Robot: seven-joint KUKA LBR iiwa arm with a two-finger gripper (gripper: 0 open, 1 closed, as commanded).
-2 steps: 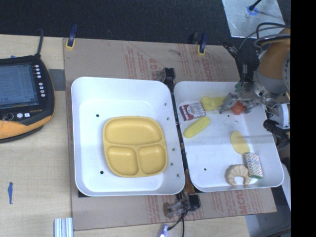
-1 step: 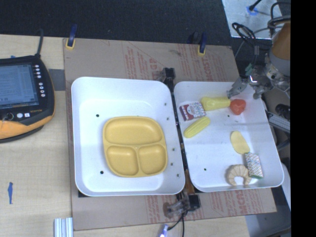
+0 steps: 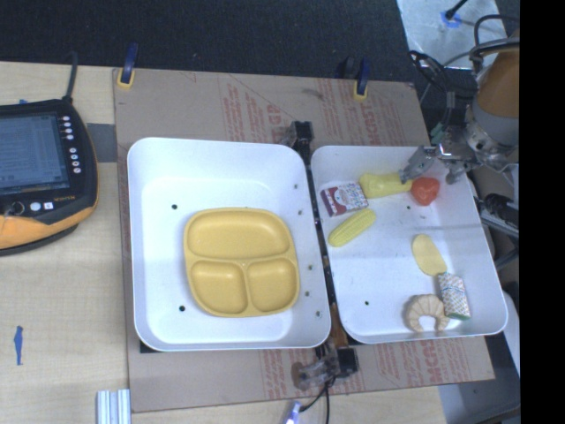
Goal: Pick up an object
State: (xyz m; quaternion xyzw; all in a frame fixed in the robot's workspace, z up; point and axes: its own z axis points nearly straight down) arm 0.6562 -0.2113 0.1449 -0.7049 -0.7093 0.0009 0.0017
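Note:
The right bin [image 3: 388, 281] holds several toy foods. At its far right edge lies a small red tomato-like piece [image 3: 425, 191]. My gripper [image 3: 433, 171] hangs just above and behind it, open, fingers spread to either side with nothing between them. A yellow block [image 3: 382, 185] lies just left of the gripper. Further left are a red-and-white carton [image 3: 342, 198] and a corn cob [image 3: 351, 227]. Nearer the front lie a flat yellow slice [image 3: 429, 254], a croissant [image 3: 427, 313] and a small wrapped packet [image 3: 455, 295].
The left bin [image 3: 159, 201] holds a yellow divided plate [image 3: 240, 261]. A teach pendant [image 3: 40, 170] lies on the bench at the far left. Cables and the arm's base crowd the far right beside the bin.

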